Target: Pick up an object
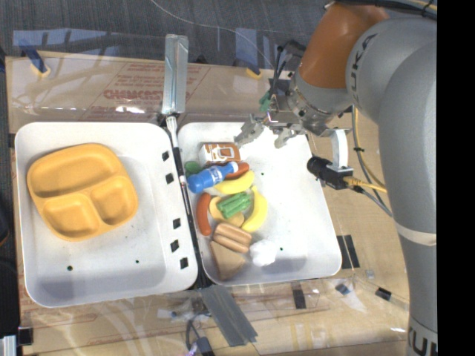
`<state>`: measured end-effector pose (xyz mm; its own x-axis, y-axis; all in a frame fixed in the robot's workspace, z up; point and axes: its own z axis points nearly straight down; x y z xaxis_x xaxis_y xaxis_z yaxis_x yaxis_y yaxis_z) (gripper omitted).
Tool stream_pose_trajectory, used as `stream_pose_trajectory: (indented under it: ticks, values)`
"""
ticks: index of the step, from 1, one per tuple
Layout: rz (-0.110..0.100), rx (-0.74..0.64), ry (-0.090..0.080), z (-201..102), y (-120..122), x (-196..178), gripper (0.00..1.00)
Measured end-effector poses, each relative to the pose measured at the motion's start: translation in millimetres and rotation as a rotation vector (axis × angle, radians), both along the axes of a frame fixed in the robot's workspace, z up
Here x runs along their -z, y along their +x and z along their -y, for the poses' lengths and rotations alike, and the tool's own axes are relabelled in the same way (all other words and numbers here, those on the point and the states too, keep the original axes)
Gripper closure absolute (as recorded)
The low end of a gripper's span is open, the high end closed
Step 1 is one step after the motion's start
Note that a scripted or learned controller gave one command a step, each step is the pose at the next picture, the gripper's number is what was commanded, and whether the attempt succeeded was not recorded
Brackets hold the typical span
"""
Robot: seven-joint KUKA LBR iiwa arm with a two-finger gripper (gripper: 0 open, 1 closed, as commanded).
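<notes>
Camera view: tool (265, 133) hovering spread, gripping nothing, at 12 o'clock over right bin (315, 228). Toy food pile (228, 202) lying at bin's 9 o'clock side. Approach step, likely; next move calling for descending toward blue bottle (211, 176), then clenching.

Open gripper (266, 133) above right bin (312, 221), toy food pile (230, 202) inside; yellow tray (82, 190) in left bin (96, 273)

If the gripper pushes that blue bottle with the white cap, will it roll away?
Probably a little. The blue plastic bottle with the white cap lies on its side and looks round, so it could roll. It rests against the yellow banana pile, which would likely stop it. It looks light.
</notes>
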<state>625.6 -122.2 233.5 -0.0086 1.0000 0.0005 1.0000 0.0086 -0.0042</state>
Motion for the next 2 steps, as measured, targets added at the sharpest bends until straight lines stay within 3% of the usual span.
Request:
stream_pose_trajectory:
  ticks: [1,2]
  values:
    - [0.004,0.163,0.000,-10,-29,116,0.00]
    - [-0.015,0.190,0.001,-14,27,144,0.00]
